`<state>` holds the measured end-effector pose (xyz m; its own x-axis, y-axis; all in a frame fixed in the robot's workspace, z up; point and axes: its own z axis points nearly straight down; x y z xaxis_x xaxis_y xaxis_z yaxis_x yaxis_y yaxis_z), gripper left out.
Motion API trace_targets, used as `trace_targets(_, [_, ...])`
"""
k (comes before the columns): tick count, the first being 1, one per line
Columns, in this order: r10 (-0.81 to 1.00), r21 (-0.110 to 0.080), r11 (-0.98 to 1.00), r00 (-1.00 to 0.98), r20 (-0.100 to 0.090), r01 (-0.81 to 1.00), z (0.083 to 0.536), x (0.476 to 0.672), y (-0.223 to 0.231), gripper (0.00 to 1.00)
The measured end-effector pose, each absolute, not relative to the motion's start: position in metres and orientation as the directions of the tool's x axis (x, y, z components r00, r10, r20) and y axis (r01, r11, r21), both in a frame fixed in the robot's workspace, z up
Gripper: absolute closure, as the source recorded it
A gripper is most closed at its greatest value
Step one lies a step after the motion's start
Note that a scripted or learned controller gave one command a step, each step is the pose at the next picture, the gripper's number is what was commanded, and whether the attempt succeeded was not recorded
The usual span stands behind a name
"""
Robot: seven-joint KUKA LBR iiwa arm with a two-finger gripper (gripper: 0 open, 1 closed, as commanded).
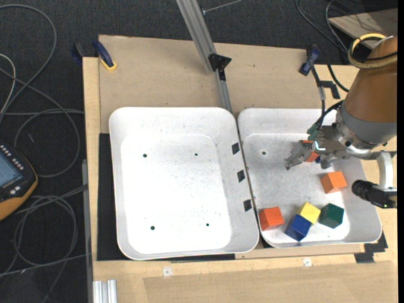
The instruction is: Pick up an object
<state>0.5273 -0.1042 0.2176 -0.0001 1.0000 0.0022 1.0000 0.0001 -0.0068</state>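
— Over the right shallow white plastic bin (252, 126), what does the grey two-finger gripper (302, 156) hold?
— A small red-orange block (308, 156) seems wedged between narrowed fingers; its long axis is unreadable.
— Surroundings?
— Orange cubes (334, 181) (272, 217), yellow cube (310, 211), blue cube (297, 227), green cube (331, 215) near the front rim, apart from the fingers.

A flat, light brown wooden tabletop (164, 74) holds two shallow white plastic bins (126, 122), side by side and touching.

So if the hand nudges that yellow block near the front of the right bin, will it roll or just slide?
The yellow block looks flat-faced and rigid, so it would probably slide or tip rather than roll. It sits against the blue block and close to the green block, so a push would likely shift those too. It appears small and probably light.
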Motion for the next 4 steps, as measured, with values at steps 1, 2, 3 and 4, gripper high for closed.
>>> trace_targets(1, [1.000, 0.000, 0.000, 0.000, 0.001, 1.000, 0.220, 0.528, -0.104, 0.00])
trace_targets(2, [1.000, -0.007, -0.001, 0.001, 0.002, 1.000, 0.174, 0.522, -0.110, 0.00])
trace_targets(3, [1.000, -0.007, -0.001, 0.001, 0.002, 1.000, 0.118, 0.527, -0.117, 0.00])
trace_targets(4, [1.000, -0.004, 0.000, 0.000, 0.002, 1.000, 0.098, 0.527, -0.117, 0.00])
